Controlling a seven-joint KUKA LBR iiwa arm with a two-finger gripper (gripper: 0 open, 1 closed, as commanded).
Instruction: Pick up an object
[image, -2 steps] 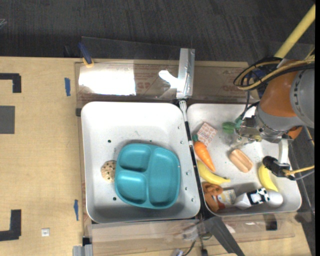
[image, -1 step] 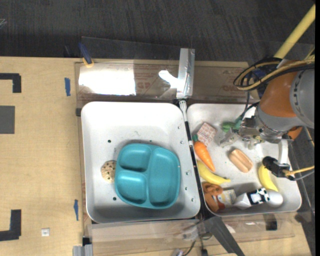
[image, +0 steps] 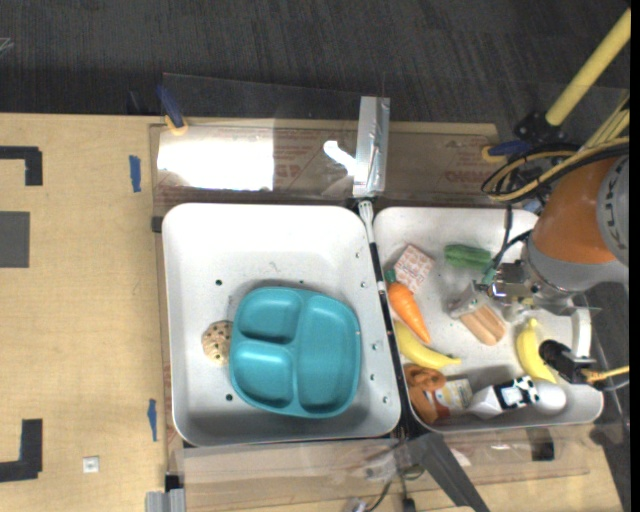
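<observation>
My gripper (image: 487, 294) reaches into the right bin (image: 440, 222) from the right, under the arm's orange band. Its tip is just above a tan ribbed block (image: 484, 325), close to it or touching it. Around it lie a pink-white box (image: 412, 268), a green item (image: 467, 256), an orange carrot (image: 408, 310), a long banana (image: 425, 348) and a short banana (image: 531, 351). I see nothing lifted off the bin floor.
At the right bin's front edge lie a white bottle (image: 520, 397) and an orange-brown toy (image: 428, 393). The left bin (image: 200, 240) holds a teal divided plate (image: 296, 350) and a cookie (image: 215, 341). Cables and a yellow rod lie at the back right.
</observation>
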